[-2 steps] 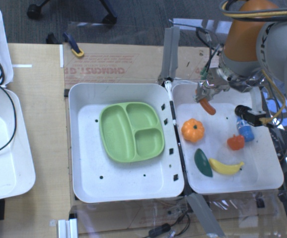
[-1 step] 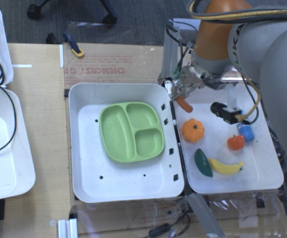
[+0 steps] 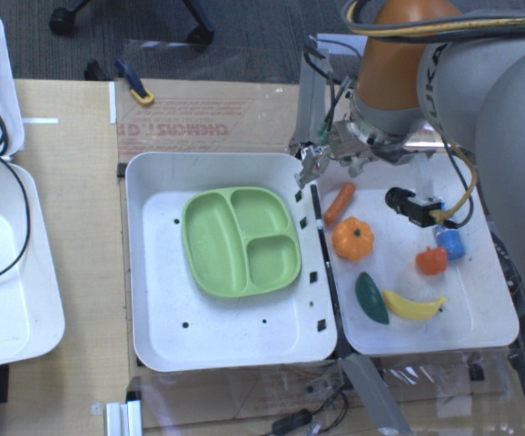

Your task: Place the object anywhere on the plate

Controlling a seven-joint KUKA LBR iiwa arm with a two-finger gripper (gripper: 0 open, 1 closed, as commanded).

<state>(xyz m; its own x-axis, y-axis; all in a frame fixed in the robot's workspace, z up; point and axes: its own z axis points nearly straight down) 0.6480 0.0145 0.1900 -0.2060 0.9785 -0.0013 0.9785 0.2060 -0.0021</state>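
**Q:** Where is the gripper (image 3: 315,163)?

**A:** At the far left corner of the right bin (image 3: 480,334), just beside the wall where the two bins meet. The arm (image 3: 490,89) reaches in from the view's right, with its orange band (image 3: 403,25) above the wrist.

**Q:** Is it open or closed?

**A:** That is not legible from this slant, because the wrist covers much of it.

**Q:** Which object lies closest to it?

**A:** The carrot (image 3: 338,203). It lies tilted on the bin floor just nearer the camera and slightly right of the gripper, close to it. Whether they touch is unclear.

**Q:** And the other objects?

**A:** All lie in the right bin. The pumpkin (image 3: 353,240) sits just beyond the carrot's lower end. A dark green piece (image 3: 371,298) and a banana (image 3: 414,306) lie side by side near the front wall, well apart from the gripper. A red fruit (image 3: 431,261) and a blue item (image 3: 450,243) sit together towards the right.

**Q:** Where is the plate (image 3: 241,241)?

**A:** In the left bin (image 3: 140,243), about its middle. It is green and has three compartments, one long on the left and two smaller on the right. The shared wall lies between it and the carrot. The gripper is near the plate's far right corner, on the other side of that wall.
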